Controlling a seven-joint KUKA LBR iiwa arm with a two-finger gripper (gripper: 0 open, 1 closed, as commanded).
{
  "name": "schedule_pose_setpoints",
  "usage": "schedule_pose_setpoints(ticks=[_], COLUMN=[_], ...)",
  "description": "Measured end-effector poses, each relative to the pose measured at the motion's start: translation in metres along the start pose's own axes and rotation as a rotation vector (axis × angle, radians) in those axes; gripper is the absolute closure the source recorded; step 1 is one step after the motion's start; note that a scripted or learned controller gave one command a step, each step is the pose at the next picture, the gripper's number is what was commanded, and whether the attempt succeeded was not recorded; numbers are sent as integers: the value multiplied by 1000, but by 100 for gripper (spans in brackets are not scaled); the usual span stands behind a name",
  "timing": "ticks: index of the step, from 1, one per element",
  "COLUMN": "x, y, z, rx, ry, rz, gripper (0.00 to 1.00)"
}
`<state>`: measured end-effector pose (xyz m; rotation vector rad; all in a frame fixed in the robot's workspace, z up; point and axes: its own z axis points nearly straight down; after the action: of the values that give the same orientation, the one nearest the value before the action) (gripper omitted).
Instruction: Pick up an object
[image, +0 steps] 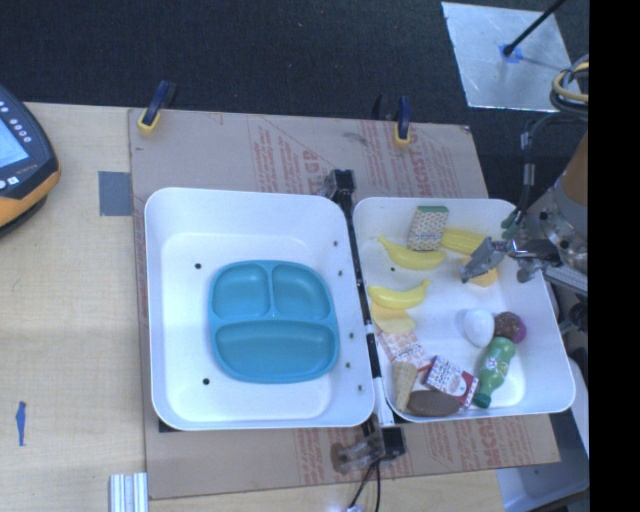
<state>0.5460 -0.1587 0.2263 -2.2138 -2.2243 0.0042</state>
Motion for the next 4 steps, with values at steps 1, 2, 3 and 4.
schedule_pose_setpoints(ticks=[1, 2, 3, 4], x=[24, 23, -8, -8], y=[103, 110, 114, 112], z=[25, 94, 128, 126], rx=[-6, 4, -3, -9], ry=[-3, -1, 4, 7], rz=[-5, -4, -1, -5], gripper=[0, 0, 0, 0])
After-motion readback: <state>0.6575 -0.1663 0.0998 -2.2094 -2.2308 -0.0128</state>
